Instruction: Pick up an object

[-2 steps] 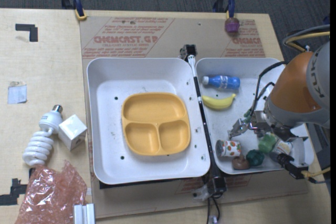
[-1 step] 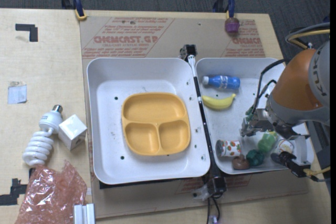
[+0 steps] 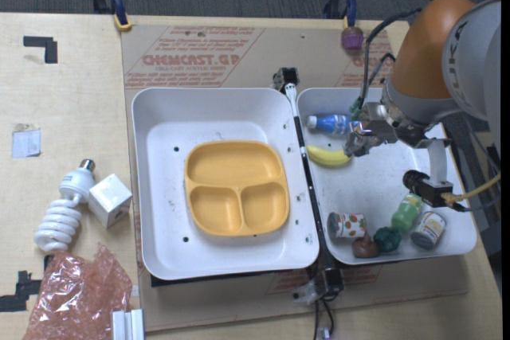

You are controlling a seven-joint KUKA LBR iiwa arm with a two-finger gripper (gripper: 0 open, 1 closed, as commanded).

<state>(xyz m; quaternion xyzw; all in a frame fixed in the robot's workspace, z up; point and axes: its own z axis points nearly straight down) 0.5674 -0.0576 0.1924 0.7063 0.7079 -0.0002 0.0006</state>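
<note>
From my seat I see the arm [image 3: 446,52] reaching in from the right over the right bin [image 3: 454,244], its orange band high above the wrist. The gripper [image 3: 360,141] sits low at the upper left of that bin, right at the end of a banana [image 3: 328,157] and just beside a small bottle with a blue cap [image 3: 329,123]. I cannot tell how the gripper is set, and I see nothing lifted in it.

The banana lies near the bin's left wall, the bottle just above it. Along the bin's lower edge I count a small printed can [image 3: 346,224], a brown lump [image 3: 365,248], a dark green lump [image 3: 389,238], a green bottle [image 3: 406,212] and a small jar [image 3: 429,229], all close together.

The left bin [image 3: 159,171] holds a yellow divided tray [image 3: 237,187], lying flat near the middle.

Out on the bench to the left lie a spiral light bulb [image 3: 62,212], a white cube [image 3: 110,199] touching it, and crumpled pinkish plastic wrap [image 3: 76,298].
</note>
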